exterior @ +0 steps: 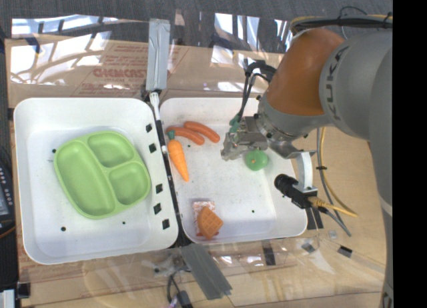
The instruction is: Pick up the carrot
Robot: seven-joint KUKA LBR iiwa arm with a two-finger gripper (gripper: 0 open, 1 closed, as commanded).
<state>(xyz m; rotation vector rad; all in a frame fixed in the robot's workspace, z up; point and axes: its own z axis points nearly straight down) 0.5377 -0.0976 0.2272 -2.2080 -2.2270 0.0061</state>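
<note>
- You had the gripper (233, 148) low over the right bin (263, 217), roughly in the middle of its floor; from above, I could not tell you how it was set.
- Nothing showed in its grasp.
- Just beside it, at its 3 o'clock, a small green round item (256, 161) lay on the bin floor, partly tucked under the wrist.
- At about 9 o'clock from the gripper, apart from it, you could see the carrot (177, 158) lying near the bin's left wall, green top toward 12 o'clock and tip toward 5 o'clock.
- At 10 o'clock from the gripper, two sausages (195, 133) lay side by side, just above the carrot's top.
- At 7 o'clock, toward the bin's near edge, a waffle-patterned orange piece (208, 221) rested by itself.
- Further out at 9 o'clock, the left bin (40, 233) held a green divided plate (101, 173) with three compartments.
- The grey arm (357, 80) with its orange band (307, 73) reached in from 3 o'clock.
</note>
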